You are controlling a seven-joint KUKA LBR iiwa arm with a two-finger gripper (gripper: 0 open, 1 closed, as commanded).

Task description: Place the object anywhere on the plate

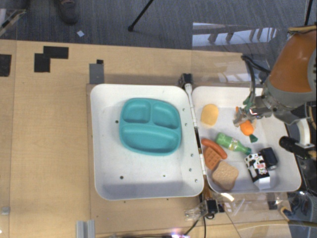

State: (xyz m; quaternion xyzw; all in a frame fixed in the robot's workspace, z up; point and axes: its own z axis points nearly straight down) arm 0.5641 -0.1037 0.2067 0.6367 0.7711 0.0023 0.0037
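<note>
Right now my arm (297, 71) reaches in from the right, its orange band above the wrist, bent down over the right bin (287, 182). My gripper (246, 116) hangs low near that bin's middle, pointing down and leftward. I cannot tell how it is set, nor whether it grips anything. Well off to my left lies the left bin (106, 182), and in it the teal plate (150, 125), three-sectioned and flat. Below my gripper and to the left sit a bread slice (225, 176), a waffle (213, 157) and a sausage (214, 147). A green bottle (231, 143) lies just below me. Left of me rests a yellow piece (210, 114). Touching my gripper's underside is a small carrot (246, 128). Lower right stands a black-and-white toy (260, 166).
</note>
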